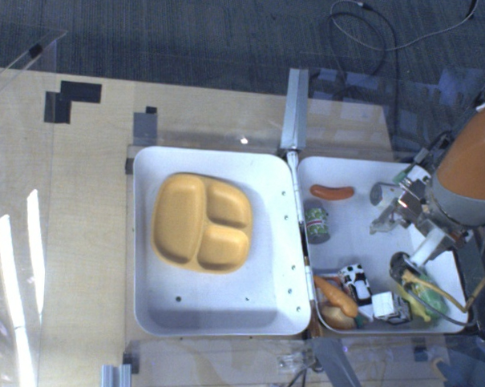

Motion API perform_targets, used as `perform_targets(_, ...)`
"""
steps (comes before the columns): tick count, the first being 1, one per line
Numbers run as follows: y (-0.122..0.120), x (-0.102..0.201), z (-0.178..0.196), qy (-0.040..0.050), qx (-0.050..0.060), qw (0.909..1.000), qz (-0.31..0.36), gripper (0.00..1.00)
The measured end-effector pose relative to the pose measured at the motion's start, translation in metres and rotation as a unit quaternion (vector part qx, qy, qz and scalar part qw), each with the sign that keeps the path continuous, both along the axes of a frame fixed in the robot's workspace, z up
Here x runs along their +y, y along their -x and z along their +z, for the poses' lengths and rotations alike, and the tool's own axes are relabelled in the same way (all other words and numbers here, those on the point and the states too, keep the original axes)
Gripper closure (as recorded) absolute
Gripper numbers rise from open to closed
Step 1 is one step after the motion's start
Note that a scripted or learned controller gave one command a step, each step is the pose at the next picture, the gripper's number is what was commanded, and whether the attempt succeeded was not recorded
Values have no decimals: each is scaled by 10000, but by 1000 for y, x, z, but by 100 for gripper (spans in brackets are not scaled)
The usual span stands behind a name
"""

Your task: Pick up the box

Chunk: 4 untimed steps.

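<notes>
Bench [81, 222], light wood, carries two shallow white bins side by side, a metal divider post rising at the seam between them. One left bin [213, 312], one right bin [345, 233]. One grey arm [468, 170] with its orange band enters from the right edge and hangs over the right bin's upper right part.

Left bin: one yellow three-compartment tray [202, 221], lying flat, left of the bin's centre.

Right bin, counted: one sausage [332, 192] near the top wall; one small can [316, 222] with a green-and-dark label, just beside the left wall; one small box [356, 283] printed black and white, in the lower half, tilted, sitting just right of one orange carrot-like piece [335, 294]. Below that, one tan rounded item [337, 316] in the lower left corner. One small white-and-black block [386, 306] beside the box, on its right. One cluster of yellow and green pieces [422, 297] in the lower right corner; individual items there too tangled to count.

Gripper [393, 210], one, metal, points left over bare bin floor in the upper right area, well apart from the box. Fingers [382, 192] look spread, with a gap between them and nothing pinched or touched.
</notes>
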<state>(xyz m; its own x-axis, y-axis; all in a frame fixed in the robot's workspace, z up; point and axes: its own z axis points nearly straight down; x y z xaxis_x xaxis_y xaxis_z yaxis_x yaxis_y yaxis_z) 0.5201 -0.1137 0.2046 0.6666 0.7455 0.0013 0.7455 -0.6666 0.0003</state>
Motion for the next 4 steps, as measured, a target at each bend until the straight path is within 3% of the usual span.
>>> perform_targets(1, 17, -49, -98, -12, -121, 9978, -651, 0)
perform_targets(2, -23, -45, 138, 15, -37, 9988, -482, 0)
perform_targets(3, -32, 2, 27, 3, -3, 10000, 32, 0)
perform_targets(4, -1, 23, -81, -1, 5, 9985, 546, 0)
